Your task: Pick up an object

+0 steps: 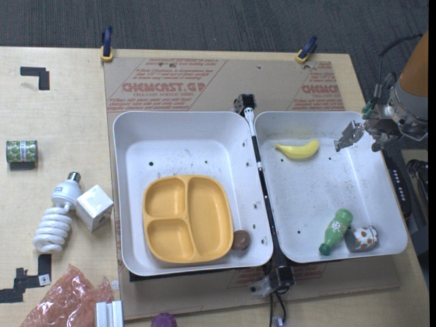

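Observation:
The right bin (308, 251) holds a yellow banana (298, 149) near its far side, a green bottle (335, 231) lying at its near right, and a small spotted cup (363, 237) beside the bottle. My gripper (362, 133) hangs over the bin's far right edge, to the right of the banana. Its fingers stand apart with nothing between them.
A yellow divided plate (187, 218) and a small brown round object (240, 240) lie in the left bin (136, 142). On the bench to the left are a spiral light bulb (56, 216), a white cube (94, 207), a green can (22, 152) and a pink mesh bag (68, 297).

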Tool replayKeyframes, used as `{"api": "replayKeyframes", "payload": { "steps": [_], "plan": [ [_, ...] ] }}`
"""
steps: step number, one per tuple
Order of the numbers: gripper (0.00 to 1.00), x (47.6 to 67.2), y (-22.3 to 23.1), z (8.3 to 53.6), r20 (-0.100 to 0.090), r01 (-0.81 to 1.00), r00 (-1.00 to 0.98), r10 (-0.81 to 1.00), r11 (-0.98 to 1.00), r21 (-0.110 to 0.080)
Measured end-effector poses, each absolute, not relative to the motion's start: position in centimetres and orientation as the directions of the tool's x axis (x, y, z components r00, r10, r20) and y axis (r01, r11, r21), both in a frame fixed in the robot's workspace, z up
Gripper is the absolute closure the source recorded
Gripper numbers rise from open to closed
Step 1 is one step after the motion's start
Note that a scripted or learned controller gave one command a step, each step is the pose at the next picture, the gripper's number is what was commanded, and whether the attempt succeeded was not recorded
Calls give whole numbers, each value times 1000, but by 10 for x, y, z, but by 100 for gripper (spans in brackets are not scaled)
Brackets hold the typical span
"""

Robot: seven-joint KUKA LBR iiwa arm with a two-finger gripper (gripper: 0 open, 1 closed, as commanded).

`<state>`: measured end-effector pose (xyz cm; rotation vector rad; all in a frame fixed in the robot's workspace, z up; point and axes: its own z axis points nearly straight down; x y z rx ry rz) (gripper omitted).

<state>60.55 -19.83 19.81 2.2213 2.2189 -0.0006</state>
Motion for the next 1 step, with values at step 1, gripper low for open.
{"api": "replayKeyframes", "payload": {
  "steps": [1],
  "plan": [
    [0, 649, -219, 108, 5, 1000, -4, 1000, 4, -1]
  ]
}}
